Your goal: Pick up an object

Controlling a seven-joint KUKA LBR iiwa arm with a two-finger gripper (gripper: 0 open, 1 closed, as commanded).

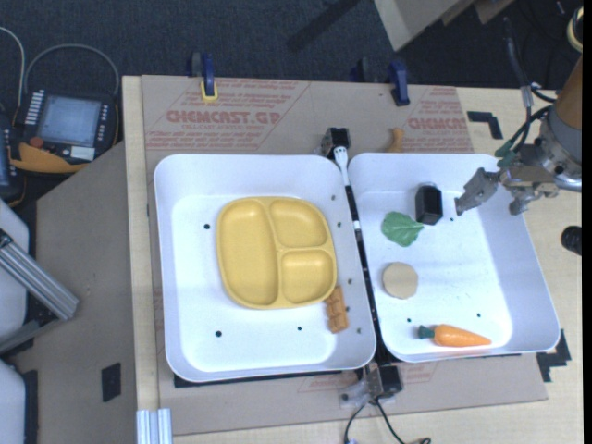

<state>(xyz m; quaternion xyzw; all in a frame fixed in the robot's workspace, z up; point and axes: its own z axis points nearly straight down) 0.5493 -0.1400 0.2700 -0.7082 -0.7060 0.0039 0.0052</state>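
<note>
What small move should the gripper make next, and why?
Probably move left and down toward the black block. The gripper hovers just to its right in the right bin, holding nothing, and that block is the nearest object.

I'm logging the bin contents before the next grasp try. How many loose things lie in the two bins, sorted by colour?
Yellow: 1, the divided tray
Brown: 1, the small piece beside the tray
Green: 1, the leaf
Black: 1, the block
Beige: 1, the round disc
Orange: 1, the carrot
Total: 6
</note>
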